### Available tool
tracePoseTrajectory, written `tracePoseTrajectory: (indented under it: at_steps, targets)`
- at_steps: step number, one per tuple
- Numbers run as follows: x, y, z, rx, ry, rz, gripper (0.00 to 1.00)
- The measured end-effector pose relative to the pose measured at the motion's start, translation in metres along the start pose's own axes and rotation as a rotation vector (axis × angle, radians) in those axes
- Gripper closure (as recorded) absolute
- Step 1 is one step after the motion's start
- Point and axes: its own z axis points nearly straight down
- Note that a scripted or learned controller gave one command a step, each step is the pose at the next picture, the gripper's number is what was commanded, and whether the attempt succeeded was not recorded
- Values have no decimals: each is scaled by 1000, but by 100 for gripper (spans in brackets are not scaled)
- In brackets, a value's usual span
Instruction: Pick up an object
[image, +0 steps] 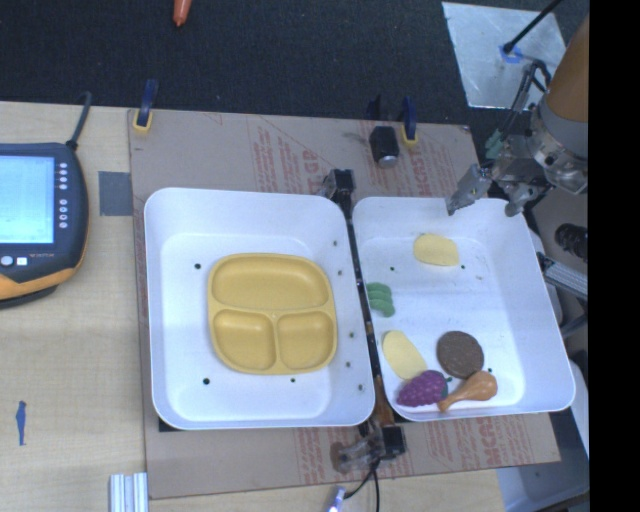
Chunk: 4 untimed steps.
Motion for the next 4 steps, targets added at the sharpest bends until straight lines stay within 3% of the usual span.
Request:
tracePoseTrajectory:
  at_steps: [1, 2, 3, 4]
  targets:
    - [-7, -82, 105, 3, 0, 0, 0]
    - [9, 12, 141, 1, 0, -1, 0]
    - [-55, -79, 162, 2, 0, 1, 0]
    - [5, -120, 187, -4, -1, -2, 0]
